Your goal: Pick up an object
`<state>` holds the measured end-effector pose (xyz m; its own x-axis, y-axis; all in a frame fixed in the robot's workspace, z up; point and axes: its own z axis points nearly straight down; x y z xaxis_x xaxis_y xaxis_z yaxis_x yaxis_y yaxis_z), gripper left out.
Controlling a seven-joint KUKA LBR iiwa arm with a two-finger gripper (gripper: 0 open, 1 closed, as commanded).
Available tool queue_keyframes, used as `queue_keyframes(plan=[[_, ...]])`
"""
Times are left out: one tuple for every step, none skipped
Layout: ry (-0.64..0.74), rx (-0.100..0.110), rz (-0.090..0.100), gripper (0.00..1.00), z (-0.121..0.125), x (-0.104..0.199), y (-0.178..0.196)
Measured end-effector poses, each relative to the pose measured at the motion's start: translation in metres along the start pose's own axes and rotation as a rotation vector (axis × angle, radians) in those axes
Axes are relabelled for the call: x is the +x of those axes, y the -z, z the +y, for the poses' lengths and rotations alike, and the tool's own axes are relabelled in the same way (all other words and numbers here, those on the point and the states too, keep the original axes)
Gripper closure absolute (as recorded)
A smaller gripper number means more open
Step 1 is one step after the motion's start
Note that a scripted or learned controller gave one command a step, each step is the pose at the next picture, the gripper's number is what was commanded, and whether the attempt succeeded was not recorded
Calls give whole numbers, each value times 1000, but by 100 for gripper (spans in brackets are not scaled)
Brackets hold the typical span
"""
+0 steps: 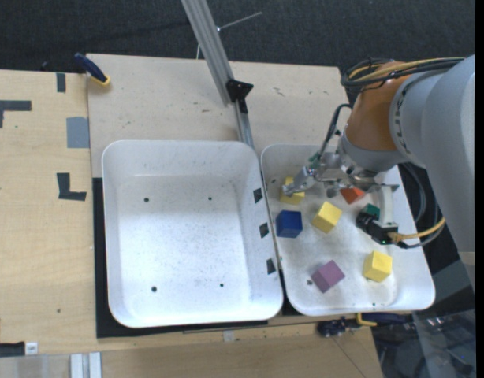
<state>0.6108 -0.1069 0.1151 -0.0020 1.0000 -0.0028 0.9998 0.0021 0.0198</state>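
On the wooden bench (163, 109), the end effector (305, 181) hangs inside the right bin (415, 294), just above the blue cube (288, 224); its grip state is unclear.

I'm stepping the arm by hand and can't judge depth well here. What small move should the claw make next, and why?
Probably a short, straight descent. The claw hangs in the right bin about over the small yellow piece near the bin's left wall, and nothing shows between its fingers. The blue cube and the yellow cube lie apart from it, so drifting sideways risks a nudge.
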Motion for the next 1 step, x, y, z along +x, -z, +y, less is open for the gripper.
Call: queue_keyframes(plan=[[0,-5,2,100,2,1,11]])
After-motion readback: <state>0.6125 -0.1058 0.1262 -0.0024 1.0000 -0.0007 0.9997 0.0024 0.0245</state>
